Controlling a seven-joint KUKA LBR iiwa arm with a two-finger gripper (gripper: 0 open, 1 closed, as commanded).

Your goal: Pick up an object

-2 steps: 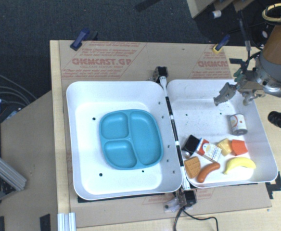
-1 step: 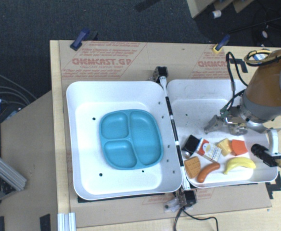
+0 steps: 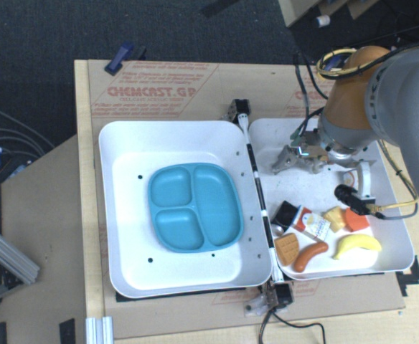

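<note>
Jaws hard to read, open or closed unclear; gripper (image 3: 304, 156) low over far part of right bin (image 3: 396, 253), touching none of the toys. From left: blue divided plate (image 3: 195, 206) in left bin (image 3: 123, 163). Then, near end of right bin: black block (image 3: 286, 214), waffle (image 3: 287, 246), sausage (image 3: 310, 254) slanting up to the right, carton (image 3: 314, 225), banana (image 3: 357, 244) lying left-right.

arm (image 3: 410, 84): broad, rounded grey casing
band (image 3: 353, 95): orange, bulging, above the wrist
cables (image 3: 331, 59): thin black and yellow strands looped beside the band
gripper (image 3: 304, 156): small, grey metal, angular fingers
</note>
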